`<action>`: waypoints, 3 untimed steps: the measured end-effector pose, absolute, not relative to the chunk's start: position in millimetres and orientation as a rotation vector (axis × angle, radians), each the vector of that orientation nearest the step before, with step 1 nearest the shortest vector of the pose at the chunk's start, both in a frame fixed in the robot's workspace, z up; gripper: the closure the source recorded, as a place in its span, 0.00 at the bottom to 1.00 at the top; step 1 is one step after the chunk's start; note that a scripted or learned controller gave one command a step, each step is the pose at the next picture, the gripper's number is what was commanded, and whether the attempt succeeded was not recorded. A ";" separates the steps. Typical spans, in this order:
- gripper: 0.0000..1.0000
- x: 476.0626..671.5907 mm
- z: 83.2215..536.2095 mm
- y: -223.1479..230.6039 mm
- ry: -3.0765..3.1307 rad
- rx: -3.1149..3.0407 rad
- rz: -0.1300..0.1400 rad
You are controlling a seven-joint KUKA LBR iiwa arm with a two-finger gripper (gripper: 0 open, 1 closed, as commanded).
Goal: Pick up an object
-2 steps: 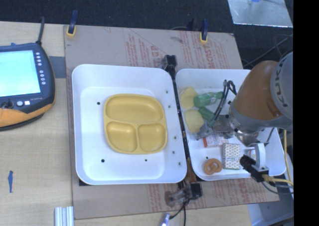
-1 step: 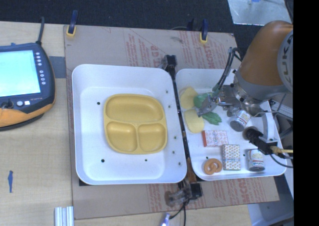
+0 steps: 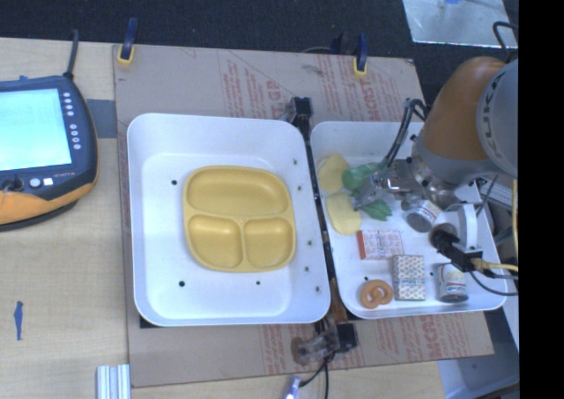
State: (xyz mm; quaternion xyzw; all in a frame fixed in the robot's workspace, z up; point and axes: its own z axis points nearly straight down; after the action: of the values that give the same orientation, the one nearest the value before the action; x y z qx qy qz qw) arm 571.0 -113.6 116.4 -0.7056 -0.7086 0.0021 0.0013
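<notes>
- The arm (image 3: 467, 120) reaches in from the right and hangs over the right bin (image 3: 348, 131), its orange band high above the wrist.
- The gripper (image 3: 374, 193) points left, low over the upper left part of that bin.
- I cannot tell how the fingers stand; they merge with the green item beneath them.
- A green item (image 3: 359, 179) lies at the tip of the gripper, with a second green piece (image 3: 379, 210) just below it; whether either is gripped I cannot tell.
- Two pale yellow pieces lie along the bin's left wall: one (image 3: 331, 173) higher, one (image 3: 344, 213) lower, both beside the green items.
- Lower in the same bin lie a red-and-white packet (image 3: 381, 244), a checkered packet (image 3: 409, 277), a brown ring (image 3: 376, 293) and a small can (image 3: 453, 284) near the right corner.
- The left bin (image 3: 159, 300) holds a yellow tray (image 3: 239, 217) with three compartments, lying flat in the middle.
- Both bins rest on a cardboard sheet (image 3: 256, 80) on the tabletop (image 3: 53, 300).
- A pendant (image 3: 40, 151) with a lit screen lies on the tabletop well left of the bins.
</notes>
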 end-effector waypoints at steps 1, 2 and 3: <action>1.00 571.3 126.9 -114.2 -2.226 -2.212 0.007; 0.00 571.3 126.9 -114.2 -2.227 -2.211 0.008; 0.00 645.9 117.0 -109.2 -2.223 -2.217 0.001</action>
State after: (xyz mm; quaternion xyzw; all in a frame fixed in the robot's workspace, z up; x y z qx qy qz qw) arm 645.9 -109.2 117.0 -0.7062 -0.7080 0.0003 0.0009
